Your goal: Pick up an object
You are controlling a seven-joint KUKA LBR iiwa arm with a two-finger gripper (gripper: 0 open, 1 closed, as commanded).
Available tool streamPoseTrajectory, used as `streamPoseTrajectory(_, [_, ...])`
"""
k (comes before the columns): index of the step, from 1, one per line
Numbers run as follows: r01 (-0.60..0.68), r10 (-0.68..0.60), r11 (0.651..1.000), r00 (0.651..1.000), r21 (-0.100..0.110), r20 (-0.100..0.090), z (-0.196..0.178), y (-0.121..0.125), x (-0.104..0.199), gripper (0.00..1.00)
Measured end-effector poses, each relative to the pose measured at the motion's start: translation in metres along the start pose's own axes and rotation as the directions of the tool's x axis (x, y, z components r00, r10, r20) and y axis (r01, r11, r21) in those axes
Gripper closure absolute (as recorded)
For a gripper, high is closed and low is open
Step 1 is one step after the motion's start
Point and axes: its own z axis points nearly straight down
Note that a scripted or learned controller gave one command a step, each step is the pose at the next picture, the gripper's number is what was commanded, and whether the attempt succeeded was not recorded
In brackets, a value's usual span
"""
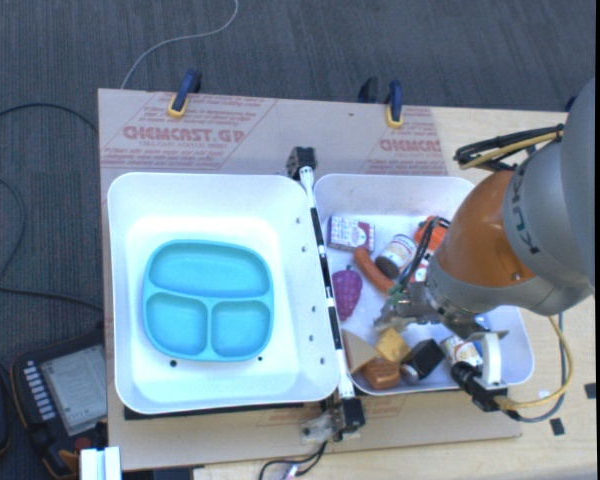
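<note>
**Arm down in the crowded right bin**

The arm (525, 233) leans over the right bin (520, 363). The left bin (125, 268) carries a blue divided plate (208, 298). The gripper (405, 308) is low among the objects; I cannot tell how it stands. Beside it lie a purple piece (347, 290), a tan block (391, 345) and a brown block (376, 373).

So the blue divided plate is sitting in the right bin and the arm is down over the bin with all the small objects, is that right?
Not quite. The blue divided plate lies in the left bin, not the right one. The rest holds: the camera view shows the arm down over the right bin, the one with the small objects.
</note>
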Motion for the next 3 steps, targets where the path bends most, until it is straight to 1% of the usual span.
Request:
streamPoseTrajectory(1, [0.003,-0.003,1.0,1.0,0.006,-0.002,-0.087,0.119,0.053,1.0])
streamPoseTrajectory(2, [0.002,-0.002,1.0,1.0,0.009,-0.001,-0.086,0.118,0.053,0.0])
streamPoseTrajectory(3, [0.002,-0.002,1.0,1.0,0.009,-0.002,-0.02,0.113,0.01,0.0])
